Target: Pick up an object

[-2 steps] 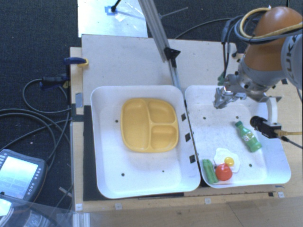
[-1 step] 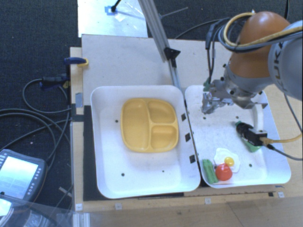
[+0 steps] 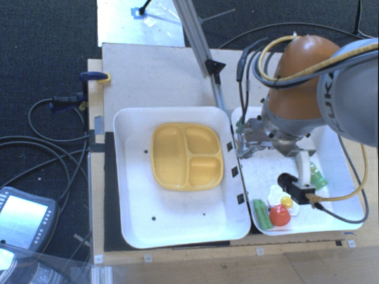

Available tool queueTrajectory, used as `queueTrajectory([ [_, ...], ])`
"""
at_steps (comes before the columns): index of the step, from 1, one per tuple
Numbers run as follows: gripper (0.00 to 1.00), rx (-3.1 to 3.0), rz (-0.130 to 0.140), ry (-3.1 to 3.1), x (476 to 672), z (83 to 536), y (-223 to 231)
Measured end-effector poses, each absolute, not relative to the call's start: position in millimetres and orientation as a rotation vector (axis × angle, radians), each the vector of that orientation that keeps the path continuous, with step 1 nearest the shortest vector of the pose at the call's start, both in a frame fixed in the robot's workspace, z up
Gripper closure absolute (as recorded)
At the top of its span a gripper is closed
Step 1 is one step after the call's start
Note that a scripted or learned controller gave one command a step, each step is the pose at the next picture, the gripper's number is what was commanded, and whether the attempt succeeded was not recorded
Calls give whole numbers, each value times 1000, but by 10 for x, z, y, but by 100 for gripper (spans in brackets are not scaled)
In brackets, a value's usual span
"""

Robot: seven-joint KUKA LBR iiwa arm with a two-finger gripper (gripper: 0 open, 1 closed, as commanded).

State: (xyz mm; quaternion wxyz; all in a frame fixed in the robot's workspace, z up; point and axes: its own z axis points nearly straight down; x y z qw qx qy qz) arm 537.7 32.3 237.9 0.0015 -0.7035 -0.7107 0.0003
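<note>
Worktop (image 3: pixel 160 76): pale board bearing two shallow white bins side by side.
Left bin (image 3: pixel 136 218): holds a yellow plate (image 3: pixel 186 157) with three compartments, lying flat near the bin's middle, nothing on it.
Right bin (image 3: pixel 260 176): the arm covers its far half; its small things are gathered at the near edge.
Red tomato (image 3: pixel 279 216): at the near rim of the right bin, touching the green stick on its left.
Green stick (image 3: pixel 261 213): lies lengthwise just beside the wall shared with the left bin.
White and yellow piece (image 3: pixel 278 195): just behind the tomato, touching it; it looks like a toy fried egg.
Pale green piece (image 3: pixel 317 177): toward the right side of the right bin, apart from the tomato group, partly hidden by the arm.
Arm (image 3: pixel 349 93): grey with an orange dome, reaching in from the right over the right bin.
Hand (image 3: pixel 256 142): hangs over the far left part of the right bin, close to the shared wall and well apart from the tomato group; whether it is open or closed cannot be told, and nothing is seen held in it.
Pole (image 3: pixel 189 22): slanting metal bar crossing the far worktop.
Floor (image 3: pixel 41 40): dark carpet with black cables (image 3: pixel 53 141) and a screen tablet (image 3: pixel 21 218) at the left.
</note>
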Motion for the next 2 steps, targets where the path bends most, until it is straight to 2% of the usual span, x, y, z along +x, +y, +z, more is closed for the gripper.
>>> queueTrajectory([
  [1, 100, -2208, 0, -2231, 5052, 2362, 705],
  [2, 0, -2219, -2, -2224, 5065, 2365, 680],
])
